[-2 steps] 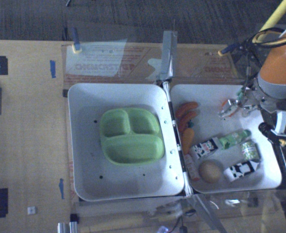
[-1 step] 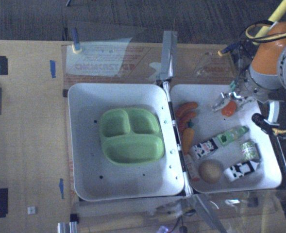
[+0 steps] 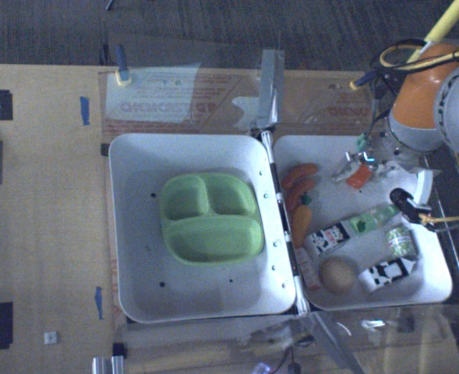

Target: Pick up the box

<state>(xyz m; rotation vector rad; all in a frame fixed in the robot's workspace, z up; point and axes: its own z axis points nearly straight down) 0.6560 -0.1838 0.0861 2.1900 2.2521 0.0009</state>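
Box candidates are 2 small cow-patterned cartons in the right bin (image 3: 436,287): one carton (image 3: 328,238) lies near the bin's centre, its long axis running from 8 toward 2 o'clock, and the other carton (image 3: 387,273) lies at about 5 o'clock, just beside a brown round fruit (image 3: 337,274) to its 9 o'clock; both look like light, thin-walled card, stiff along the edges but likely to dent under a hard squeeze, and their printed faces may be a little slick; the best hold would probably be across the 2 long sides at mid-length, where the walls are parallel. A clear bottle (image 3: 377,217) with a green label touches or nearly touches the central carton's upper end, so the lower carton seems freer. The claw (image 3: 359,170) hangs at the bin's 12 o'clock over something orange-red (image 3: 359,178); whether it is wide or narrow cannot be told. The left bin (image 3: 128,162) holds a green divided tray (image 3: 211,218) on the counter (image 3: 42,209).
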